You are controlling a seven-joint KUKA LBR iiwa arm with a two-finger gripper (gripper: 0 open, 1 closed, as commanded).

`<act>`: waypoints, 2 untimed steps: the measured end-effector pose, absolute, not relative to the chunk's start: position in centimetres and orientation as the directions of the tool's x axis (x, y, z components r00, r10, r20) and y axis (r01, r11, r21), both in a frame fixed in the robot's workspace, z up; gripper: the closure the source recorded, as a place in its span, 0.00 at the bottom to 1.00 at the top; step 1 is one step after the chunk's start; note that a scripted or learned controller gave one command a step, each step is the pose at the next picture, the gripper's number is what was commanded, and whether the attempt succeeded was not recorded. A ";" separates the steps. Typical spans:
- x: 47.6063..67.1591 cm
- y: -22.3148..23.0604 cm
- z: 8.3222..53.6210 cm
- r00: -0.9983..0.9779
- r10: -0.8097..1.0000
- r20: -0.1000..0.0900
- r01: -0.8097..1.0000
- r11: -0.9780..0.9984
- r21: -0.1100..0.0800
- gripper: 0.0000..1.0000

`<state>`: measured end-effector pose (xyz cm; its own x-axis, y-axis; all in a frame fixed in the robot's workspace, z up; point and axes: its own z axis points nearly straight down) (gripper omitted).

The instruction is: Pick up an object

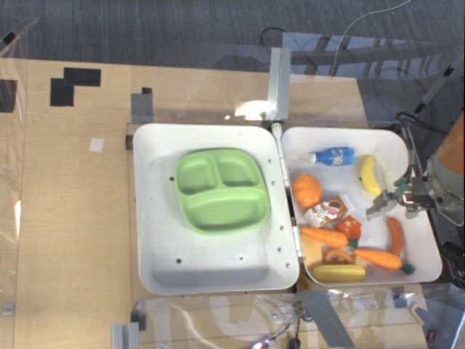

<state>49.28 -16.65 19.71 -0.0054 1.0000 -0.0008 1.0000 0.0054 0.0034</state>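
Lab: bench (87,195), bins (145,217), cables (378,9)

Grey carpet (145,13), light wooden bench (65,217)

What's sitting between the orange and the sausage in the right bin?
In the camera view, between the orange and the sausage lie a snack packet and a red pepper, then bare bin floor.

text: none legible | blue bottle (332,157) label: too small | snack packet (327,212): print blurred
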 end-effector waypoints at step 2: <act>65.2 -20.4 8.8 -0.016 1.000 -0.002 1.000 0.016 0.008 0.00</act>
<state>65.15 -20.41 8.77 -0.0163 0.9999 -0.0024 0.9998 0.0163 0.0081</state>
